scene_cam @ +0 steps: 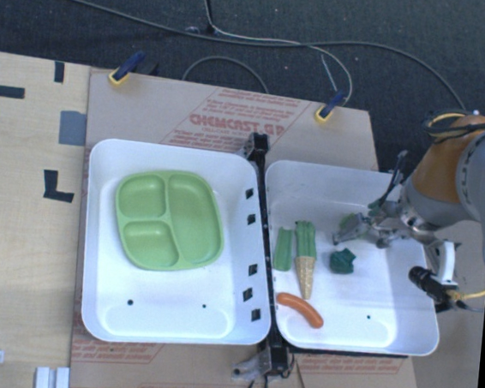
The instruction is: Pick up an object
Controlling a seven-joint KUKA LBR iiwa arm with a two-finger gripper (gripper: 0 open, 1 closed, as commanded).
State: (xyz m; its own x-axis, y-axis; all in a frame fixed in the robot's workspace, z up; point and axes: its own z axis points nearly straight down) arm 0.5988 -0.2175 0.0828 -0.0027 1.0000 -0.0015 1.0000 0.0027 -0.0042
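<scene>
Approach step: gripper [352, 229] hovers in the right bin [399, 339], whether open or shut I cannot tell, nothing visibly held. Dark green toy [342, 260] just at its 6 o'clock; next, descend and close.

Both white bins [99, 243] look like smooth moulded plastic with a faint sheen. The green divided plate [169, 220] appears matt plastic. The bins sit on a matt brown cardboard sheet [233, 119] over pale wood-look bench [14, 234]. The orange sausage [299, 309] looks glossy. The arm's orange band [442, 167] looks smooth, satin-finished.
</scene>
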